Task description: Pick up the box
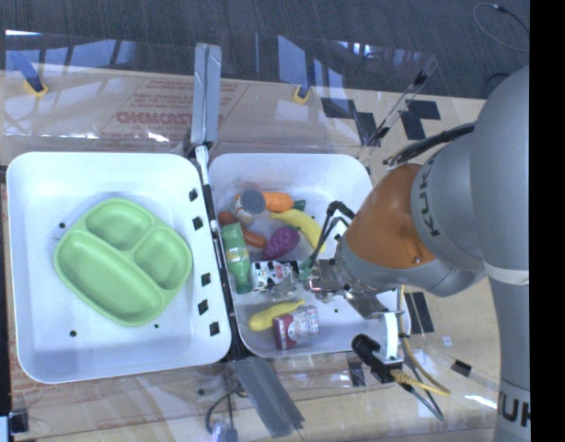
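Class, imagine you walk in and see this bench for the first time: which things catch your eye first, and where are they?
The grey arm with its orange band looms in from the right over the right bin. That bin holds a jumble of toy food: a banana, a purple piece and a green box. In the left bin lies one light green divided plate.

The grey arm [503, 182] with its orange band [393, 228] is seen reaching in from the right of the frame, bent downward. The pincer [312, 279] is lowered at centre right, its state unclear.
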